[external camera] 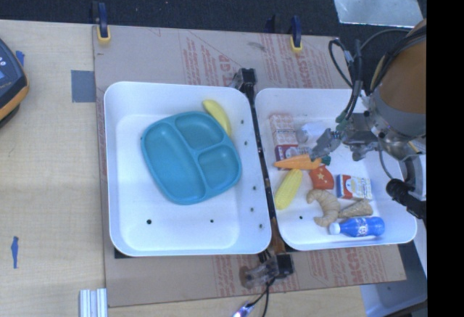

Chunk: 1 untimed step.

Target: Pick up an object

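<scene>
The right bin (pixel 290 101) holds several items: an orange carrot (pixel 296 162), a yellow corn cob (pixel 288 188), a red packet (pixel 321 178), a small red-and-white carton (pixel 354 186), a tan ginger root (pixel 330 205), a blue bottle (pixel 360 227) and a brown-and-white packet (pixel 286 137). My gripper (pixel 324 143) reaches in from the right and hangs low over the bin's middle, just above the carrot's green end. Nothing is visibly held in it.
The left bin (pixel 130 228) holds a blue divided plate (pixel 191 157) and a yellow banana (pixel 217 117) at the plate's far edge. Black cables (pixel 353 72) loop behind the arm. A dark device (pixel 10 80) lies at the bench's left edge.
</scene>
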{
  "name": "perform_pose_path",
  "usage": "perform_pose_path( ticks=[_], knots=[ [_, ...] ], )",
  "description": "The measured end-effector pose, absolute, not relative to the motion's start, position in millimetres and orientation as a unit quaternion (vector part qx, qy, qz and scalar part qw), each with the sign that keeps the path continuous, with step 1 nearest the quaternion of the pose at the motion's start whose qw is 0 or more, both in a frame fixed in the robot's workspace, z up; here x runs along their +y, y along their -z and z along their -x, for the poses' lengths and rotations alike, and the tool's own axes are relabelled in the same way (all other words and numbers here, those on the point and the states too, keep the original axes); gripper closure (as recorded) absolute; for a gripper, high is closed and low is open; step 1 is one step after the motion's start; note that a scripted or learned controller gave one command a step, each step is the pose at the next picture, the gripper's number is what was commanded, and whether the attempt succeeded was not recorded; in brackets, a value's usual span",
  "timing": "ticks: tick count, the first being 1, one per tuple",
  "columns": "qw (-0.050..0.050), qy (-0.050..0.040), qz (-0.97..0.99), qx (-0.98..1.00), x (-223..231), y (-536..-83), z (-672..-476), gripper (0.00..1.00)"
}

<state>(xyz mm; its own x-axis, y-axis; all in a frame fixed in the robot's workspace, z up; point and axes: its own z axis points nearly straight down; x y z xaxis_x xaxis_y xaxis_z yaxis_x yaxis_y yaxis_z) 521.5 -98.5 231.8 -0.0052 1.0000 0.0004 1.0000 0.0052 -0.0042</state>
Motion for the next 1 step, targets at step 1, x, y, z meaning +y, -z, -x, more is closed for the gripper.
perform_pose_path(
  ticks=[1],
  knots=[
    [-0.003, 0.0012, 0.705, -0.709, -93.9, -105.0, -521.6, 0.00]
  ],
)
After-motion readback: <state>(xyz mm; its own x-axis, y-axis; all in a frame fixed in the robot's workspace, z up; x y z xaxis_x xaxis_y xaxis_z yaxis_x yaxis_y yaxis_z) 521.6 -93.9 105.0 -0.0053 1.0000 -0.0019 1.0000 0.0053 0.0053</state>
